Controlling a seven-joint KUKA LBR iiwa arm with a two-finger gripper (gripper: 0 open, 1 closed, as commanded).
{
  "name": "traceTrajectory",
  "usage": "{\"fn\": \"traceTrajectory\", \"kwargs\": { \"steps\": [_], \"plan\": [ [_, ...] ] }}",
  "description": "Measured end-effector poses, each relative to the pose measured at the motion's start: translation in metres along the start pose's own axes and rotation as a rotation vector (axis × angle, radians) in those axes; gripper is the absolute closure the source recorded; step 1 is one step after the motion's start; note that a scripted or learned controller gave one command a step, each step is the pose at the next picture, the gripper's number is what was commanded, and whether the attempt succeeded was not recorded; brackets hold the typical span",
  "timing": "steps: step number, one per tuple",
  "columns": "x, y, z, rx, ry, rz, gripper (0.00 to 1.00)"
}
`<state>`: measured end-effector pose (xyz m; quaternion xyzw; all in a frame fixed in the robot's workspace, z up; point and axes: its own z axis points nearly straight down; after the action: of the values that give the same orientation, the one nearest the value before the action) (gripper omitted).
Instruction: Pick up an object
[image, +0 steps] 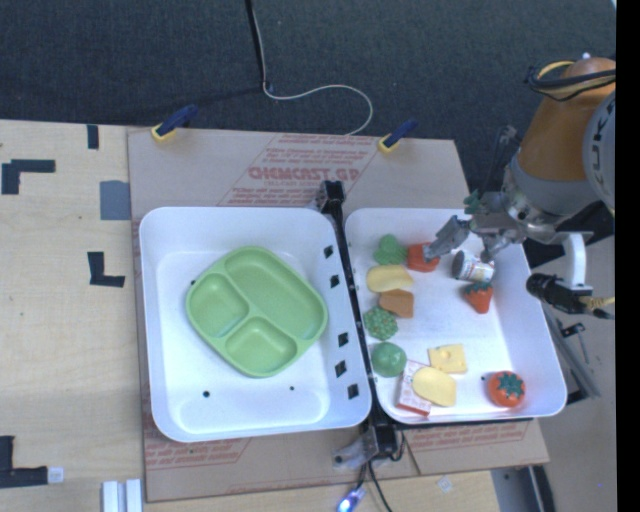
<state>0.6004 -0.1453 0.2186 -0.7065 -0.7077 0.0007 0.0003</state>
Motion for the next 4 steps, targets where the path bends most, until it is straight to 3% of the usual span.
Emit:
{"fn": "traceTrajectory", "kwargs": {
  "steps": [1,2,3,4],
  "plan": [
    [0.033,0.030,0.140,0.003,0.000,-0.002,0.00],
    [0.032,0.032,0.124,-0.002,0.000,-0.001,1.00],
    [0.112,0.062,0.029,-0.008,0.001,-0.007,1.00],
    [0.141,0.049,-0.209,-0.014,0.000,-0.003,1.00]
  ]
}}
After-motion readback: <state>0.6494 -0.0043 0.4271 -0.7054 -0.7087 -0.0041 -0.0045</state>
